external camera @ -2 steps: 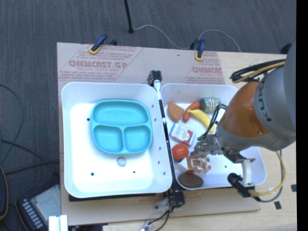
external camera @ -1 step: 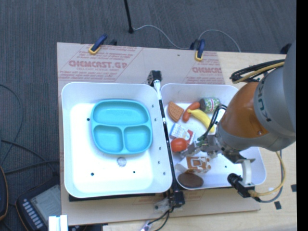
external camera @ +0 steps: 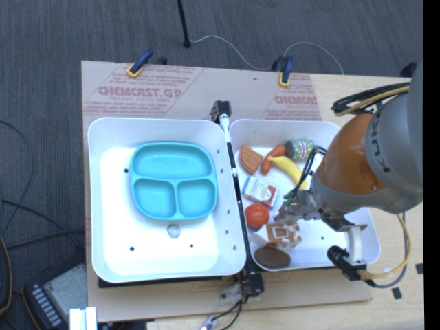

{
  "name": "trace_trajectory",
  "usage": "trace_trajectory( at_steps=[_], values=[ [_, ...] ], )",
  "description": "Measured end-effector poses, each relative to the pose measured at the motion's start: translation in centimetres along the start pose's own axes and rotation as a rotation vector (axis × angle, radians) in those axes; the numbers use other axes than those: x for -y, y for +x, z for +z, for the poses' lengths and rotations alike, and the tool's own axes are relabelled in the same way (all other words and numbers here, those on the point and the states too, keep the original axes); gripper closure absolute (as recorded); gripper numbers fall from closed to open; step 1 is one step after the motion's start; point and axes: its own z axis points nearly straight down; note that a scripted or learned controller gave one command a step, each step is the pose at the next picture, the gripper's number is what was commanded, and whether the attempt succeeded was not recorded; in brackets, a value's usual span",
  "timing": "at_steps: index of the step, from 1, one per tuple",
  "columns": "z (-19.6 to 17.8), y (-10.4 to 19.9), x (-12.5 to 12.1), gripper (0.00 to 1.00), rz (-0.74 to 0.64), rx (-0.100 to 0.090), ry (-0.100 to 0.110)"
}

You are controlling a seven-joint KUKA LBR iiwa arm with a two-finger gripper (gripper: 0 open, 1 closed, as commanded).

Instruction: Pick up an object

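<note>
A turquoise three-compartment tray (external camera: 173, 190) sits in the white left bin (external camera: 110, 253). In the white right bin (external camera: 323, 126): a yellow banana (external camera: 289, 168), a red tomato (external camera: 256, 216), an orange carrot (external camera: 276, 151), a red-and-white carton (external camera: 260, 191), a tan waffle (external camera: 251, 159) and a dark brown disc (external camera: 273, 256). The grey arm (external camera: 399, 150) wears an orange band (external camera: 350, 163). Blue-and-yellow clamps (external camera: 140, 62) grip the red-lettered brown board (external camera: 144, 91).

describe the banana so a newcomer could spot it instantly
Look in the right bin, the one the arm reaches into. Near its far middle lies the banana, slanting beside the orange carrot and the green can. It is the only yellow, curved item there.
</note>
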Motion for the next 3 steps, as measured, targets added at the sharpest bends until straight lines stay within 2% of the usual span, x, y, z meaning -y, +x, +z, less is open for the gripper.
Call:
trace_trajectory(
  at_steps=[1,2,3],
  values=[
    [-0.2,-0.8,0.0,0.00,0.010,0.016,-0.007],
    [2.0,0.0,0.2,0.00,-0.001,0.000,0.007],
    [2.0,0.1,0.2,0.00,-0.001,0.000,0.005]
  ],
)
